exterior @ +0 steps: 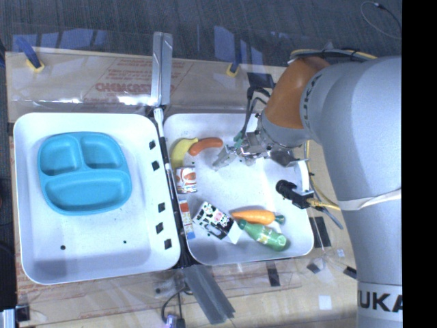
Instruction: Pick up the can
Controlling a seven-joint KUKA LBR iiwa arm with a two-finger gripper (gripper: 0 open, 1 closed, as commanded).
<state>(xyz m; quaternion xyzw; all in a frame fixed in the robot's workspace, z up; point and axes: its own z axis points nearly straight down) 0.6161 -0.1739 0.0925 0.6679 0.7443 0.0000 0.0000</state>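
Note:
The can (186,178) is small, with a red and white label. It stands in the right bin (300,241) close to the bin's left wall, just below a yellow banana (179,149). My gripper (229,156) hangs over the upper middle of the same bin, to the right of and slightly above the can, well apart from it. It points down and to the left, near the right end of an orange-red sausage (205,144). Nothing shows in its grasp.
In the lower part of the right bin lie a black-and-white patterned box (213,221), a carrot (254,216) and a green bottle (265,235). The left bin (89,248) holds a blue divided plate (83,170). A metal divider (162,74) stands between the bins.

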